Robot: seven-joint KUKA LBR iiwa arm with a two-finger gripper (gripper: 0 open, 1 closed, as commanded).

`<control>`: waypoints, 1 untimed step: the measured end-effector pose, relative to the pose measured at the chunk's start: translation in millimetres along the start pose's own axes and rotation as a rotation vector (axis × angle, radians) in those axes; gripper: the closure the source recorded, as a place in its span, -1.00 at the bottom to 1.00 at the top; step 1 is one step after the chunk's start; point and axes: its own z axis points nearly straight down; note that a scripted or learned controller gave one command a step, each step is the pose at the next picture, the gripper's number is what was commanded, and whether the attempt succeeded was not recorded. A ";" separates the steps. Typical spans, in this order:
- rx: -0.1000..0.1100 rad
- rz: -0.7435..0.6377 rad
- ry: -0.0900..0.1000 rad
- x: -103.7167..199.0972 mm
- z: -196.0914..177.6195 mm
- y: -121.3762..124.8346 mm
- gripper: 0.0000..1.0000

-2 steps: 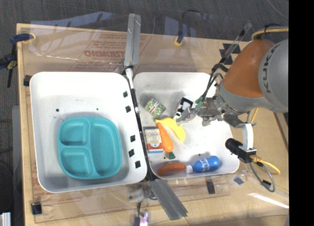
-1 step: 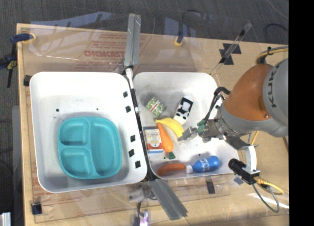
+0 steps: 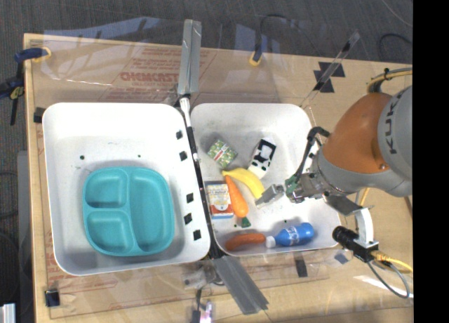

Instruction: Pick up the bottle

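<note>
One blue bottle point(image 3: 293, 234) lies just below the hand point(image 3: 270, 194) — grip state unclear.

Blue bottle point(image 3: 293, 234) lies in right bin point(image 3: 295, 114) beside sausage point(image 3: 245, 241).

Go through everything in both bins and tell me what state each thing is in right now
blue bottle: lying on its side, near front wall of right bin, not gripped
end effector: low in the right bin, above the bottle, beside the banana
banana: lying flat, against the carrot
carrot: lying flat
red sausage: lying along the front wall
teal tray: flat, right way up, in left bin
</note>
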 end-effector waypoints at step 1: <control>-0.002 -0.614 -0.005 -1.1 -30.7 0.6 -1.00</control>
